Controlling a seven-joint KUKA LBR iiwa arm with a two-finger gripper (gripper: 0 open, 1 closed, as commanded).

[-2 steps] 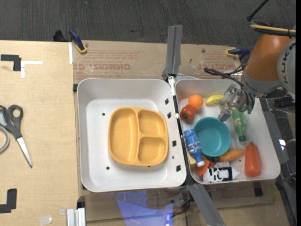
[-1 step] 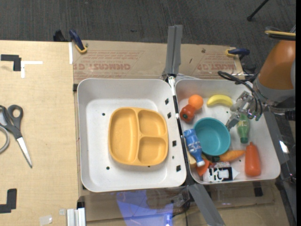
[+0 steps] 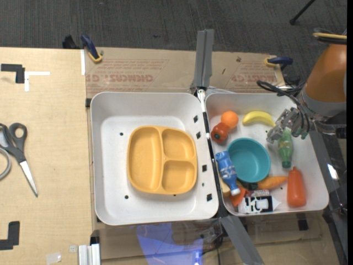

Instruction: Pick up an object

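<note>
- In the right bin (image 3: 319, 200), far side: gripper (image 3: 288, 127) directly over the green bottle (image 3: 284, 149).
- Bottle's long axis runs near-to-far, top end under the gripper.
- Grip state: cannot tell.

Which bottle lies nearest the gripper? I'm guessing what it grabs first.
The green bottle, lying just under the gripper by the right bin's far right side. The blue bottle lies across the teal bowl, and the orange-red bottle sits nearer the front.

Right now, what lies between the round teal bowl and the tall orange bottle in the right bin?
In the camera view, a plastic orange carrot lies between the teal bowl and the orange bottle, below the bowl's rim.
</note>
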